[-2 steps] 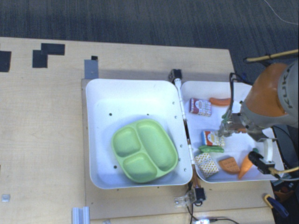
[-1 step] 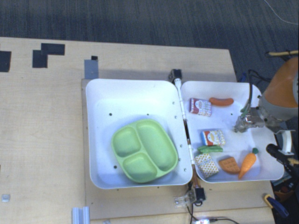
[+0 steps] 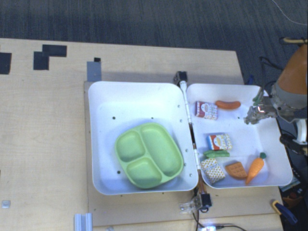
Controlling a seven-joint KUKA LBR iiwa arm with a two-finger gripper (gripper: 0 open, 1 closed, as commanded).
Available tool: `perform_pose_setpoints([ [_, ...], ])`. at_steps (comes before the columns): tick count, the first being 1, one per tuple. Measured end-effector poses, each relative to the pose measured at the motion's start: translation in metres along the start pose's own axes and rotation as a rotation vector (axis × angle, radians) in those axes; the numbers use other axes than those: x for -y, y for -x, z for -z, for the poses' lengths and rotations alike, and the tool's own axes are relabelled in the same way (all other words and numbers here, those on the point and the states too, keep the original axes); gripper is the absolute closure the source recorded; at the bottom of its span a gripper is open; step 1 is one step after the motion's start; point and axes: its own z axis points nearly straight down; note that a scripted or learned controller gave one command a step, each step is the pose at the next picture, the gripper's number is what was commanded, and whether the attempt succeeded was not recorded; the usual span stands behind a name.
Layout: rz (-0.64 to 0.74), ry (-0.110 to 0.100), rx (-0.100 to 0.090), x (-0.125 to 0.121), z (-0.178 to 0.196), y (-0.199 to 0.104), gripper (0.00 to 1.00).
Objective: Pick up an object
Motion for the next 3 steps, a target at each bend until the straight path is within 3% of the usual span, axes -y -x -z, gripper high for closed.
perform_pose_setpoints([
  [1, 0.000, -0.001, -0.001, 0.000, 0.000, 0.000, 0.00],
  [2, -0.003, 0.000, 0.000, 0.050, -0.039, -0.022, 0.00],
  [3, -0.002, 0.004, 0.000, 0.105, -0.037, -0.088, 0.00],
])
